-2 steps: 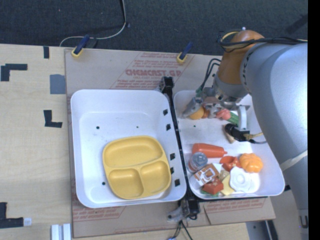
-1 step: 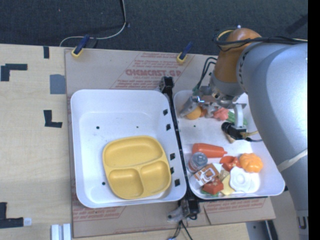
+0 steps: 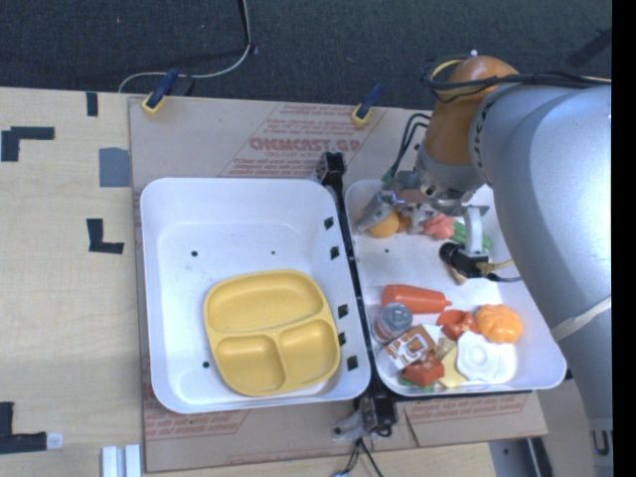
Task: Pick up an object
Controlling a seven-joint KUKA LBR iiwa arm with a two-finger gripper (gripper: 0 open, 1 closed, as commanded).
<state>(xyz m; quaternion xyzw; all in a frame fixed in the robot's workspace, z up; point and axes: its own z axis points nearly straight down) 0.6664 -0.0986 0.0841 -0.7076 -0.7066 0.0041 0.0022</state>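
Reaching for the small orange toy (image 3: 384, 225) in the right bin's (image 3: 542, 351) far-left corner.
The toy appeared light, rigid and smooth; a grip across its middle was judged best. The gripper (image 3: 397, 207) hung just above it, grasp state undeterminable.

two white bins (image 3: 164, 266), one yellow tray (image 3: 270, 329).

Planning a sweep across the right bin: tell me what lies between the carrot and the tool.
In the camera view, bare white bin floor separates the carrot from the tool. A small orange toy sits right beside the tool.
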